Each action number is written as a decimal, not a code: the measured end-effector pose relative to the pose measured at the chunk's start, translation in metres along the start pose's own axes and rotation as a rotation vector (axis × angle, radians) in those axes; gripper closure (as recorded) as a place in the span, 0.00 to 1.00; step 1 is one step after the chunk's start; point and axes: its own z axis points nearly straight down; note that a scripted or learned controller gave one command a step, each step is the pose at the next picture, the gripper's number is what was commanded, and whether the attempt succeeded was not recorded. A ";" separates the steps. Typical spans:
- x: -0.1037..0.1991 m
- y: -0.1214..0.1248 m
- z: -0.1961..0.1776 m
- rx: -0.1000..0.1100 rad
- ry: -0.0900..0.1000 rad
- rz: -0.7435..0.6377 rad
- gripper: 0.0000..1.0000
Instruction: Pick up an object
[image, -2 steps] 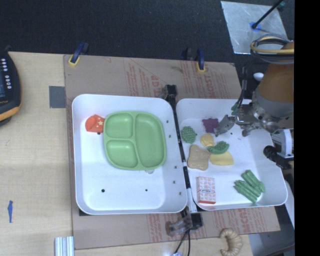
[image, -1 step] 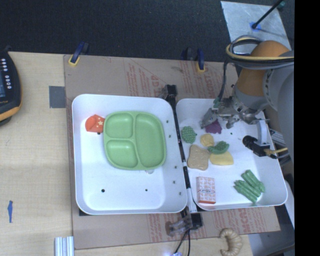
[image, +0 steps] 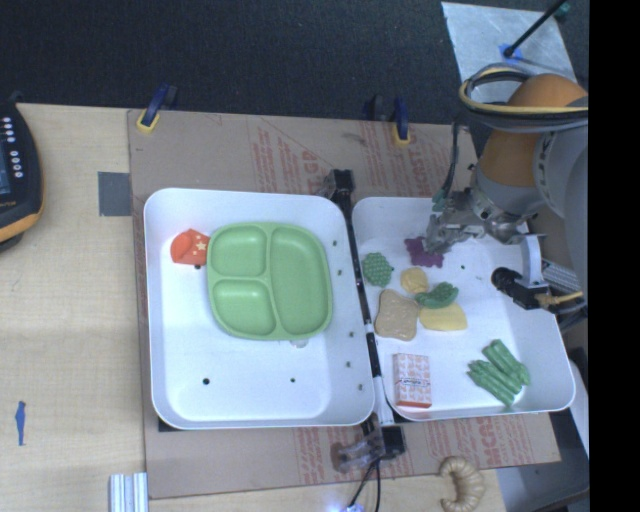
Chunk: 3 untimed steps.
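Observation:
My gripper (image: 437, 243) hangs over the back of the right bin (image: 540, 400), right above a small purple piece (image: 424, 252). The fingers point down at that piece and touch or nearly touch it; I cannot tell how wide they stand. In front of it lie a small yellow round piece (image: 413, 279), a dark green leafy piece (image: 437, 295), a yellow piece (image: 444, 319), a tan slice (image: 396, 315), a green bumpy ball (image: 376, 268), a small red and white carton (image: 411, 380) and green beans (image: 499, 371).
The left bin (image: 180, 390) holds a green divided plate (image: 270, 279) and a red piece (image: 189, 247) at its back left. A black controller (image: 15, 170) sits at the far left of the bench. Clamps hold the brown board's back edge.

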 end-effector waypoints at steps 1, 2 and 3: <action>0.000 0.000 0.000 0.001 0.000 -0.001 0.00; -0.001 0.000 -0.010 0.000 -0.001 -0.002 1.00; -0.001 0.000 -0.010 0.000 -0.002 -0.003 0.00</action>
